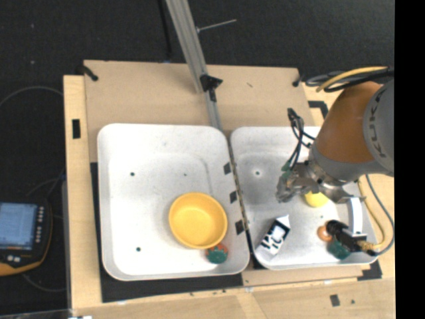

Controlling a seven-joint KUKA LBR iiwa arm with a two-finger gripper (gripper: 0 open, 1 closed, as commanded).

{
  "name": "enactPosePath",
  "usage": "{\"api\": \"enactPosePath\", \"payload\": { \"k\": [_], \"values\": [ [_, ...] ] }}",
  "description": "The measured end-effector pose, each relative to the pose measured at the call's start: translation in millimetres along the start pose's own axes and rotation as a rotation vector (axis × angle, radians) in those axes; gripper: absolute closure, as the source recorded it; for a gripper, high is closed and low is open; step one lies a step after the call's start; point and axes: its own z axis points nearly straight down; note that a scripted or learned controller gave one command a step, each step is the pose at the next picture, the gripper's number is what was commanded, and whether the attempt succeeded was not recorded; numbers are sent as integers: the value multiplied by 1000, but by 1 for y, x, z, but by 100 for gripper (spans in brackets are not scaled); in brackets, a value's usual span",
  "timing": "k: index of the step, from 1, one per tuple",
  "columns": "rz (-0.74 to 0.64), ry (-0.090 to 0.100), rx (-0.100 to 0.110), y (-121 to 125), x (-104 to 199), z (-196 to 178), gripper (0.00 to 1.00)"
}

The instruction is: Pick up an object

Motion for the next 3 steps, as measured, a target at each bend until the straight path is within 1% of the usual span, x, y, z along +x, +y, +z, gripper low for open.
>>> {"api": "enactPosePath", "payload": {
  "k": [1,2,3],
  "values": [
    [-8,-2,-2,-4,1,-46,100],
    [-9,-1,0,-2,0,-71,100],
    [-12,0,3,31,44,-61,100]
  ]
}}
